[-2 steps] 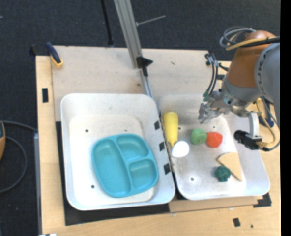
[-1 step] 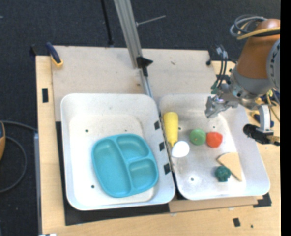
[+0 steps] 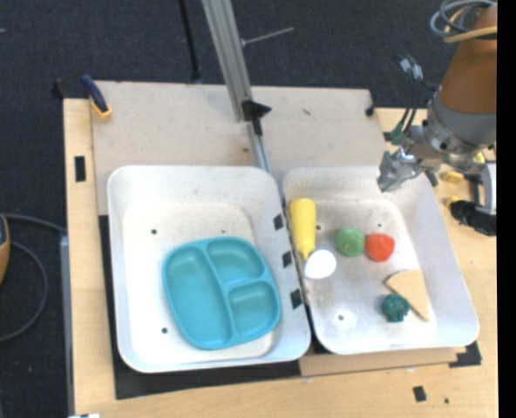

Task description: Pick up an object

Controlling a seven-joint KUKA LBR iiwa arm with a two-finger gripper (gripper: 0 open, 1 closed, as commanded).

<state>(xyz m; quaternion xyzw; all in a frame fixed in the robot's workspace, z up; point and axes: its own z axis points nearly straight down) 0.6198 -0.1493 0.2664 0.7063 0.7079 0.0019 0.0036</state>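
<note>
1. Two shallow white bins sit side by side on a pale wooden surface (image 3: 197,120), seen from above at a slant. The left bin (image 3: 136,198) holds a turquoise divided plate (image 3: 220,291).
2. The right bin (image 3: 450,268) holds the things to pick from: a yellow cylinder (image 3: 302,225) along its left wall, a white ball (image 3: 319,264) touching the cylinder's lower end, a green ball (image 3: 350,242) just beside an orange-red ball (image 3: 379,247), and a tan wedge (image 3: 410,290) with a small dark green lump (image 3: 395,307) against its lower left edge.
3. The grey arm reaches in from the right. Its pincer (image 3: 397,174) hangs over the right bin's upper right corner, well apart from every object. Nothing is between its fingers; whether they are parted or closed, I cannot tell.
4. Likely risks, in my judgement: the green and orange-red balls lie so close that a descent on one could nudge the other away; the round pieces may roll out of a closing grip; the cylinder hugs the wall, leaving little room for a finger; the wedge looks flat and hard to get under.
5. Hard to make out: the pincer's tips blur into the bin's rim, the arm is cut off at the right edge, and the dark green lump's shape is unclear.
</note>
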